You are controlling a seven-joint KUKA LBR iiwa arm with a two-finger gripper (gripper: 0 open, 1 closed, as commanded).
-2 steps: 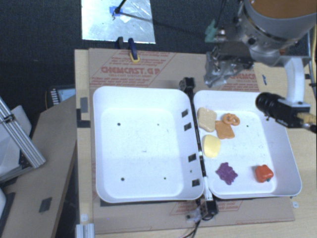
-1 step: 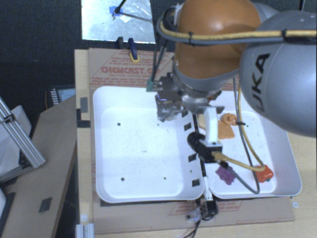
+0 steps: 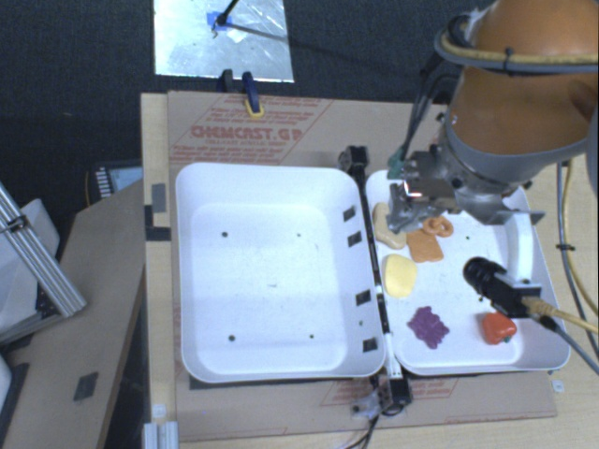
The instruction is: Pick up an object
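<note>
My gripper [image 3: 402, 215] hangs low over the far left part of the right bin [image 3: 535, 251], under the big orange wrist band. Its tip is right above a cream-coloured piece [image 3: 385, 230] by the bin's left wall. Just to the right of it are a small orange pretzel shape [image 3: 438, 225] and a flat orange slab [image 3: 425, 248]. Nearer the front lie a pale yellow object [image 3: 400, 276], a purple grape bunch [image 3: 429, 326] and a red-orange pepper [image 3: 498, 327]. The arm hides the bin's back right corner.
The left bin [image 3: 192, 251] sits beside the right one, with a black divider strip [image 3: 367, 251] and clips between them. A shiny metal sheet [image 3: 223, 26] lies beyond the bench. An aluminium rail [image 3: 37, 260] stands at the far left.
</note>
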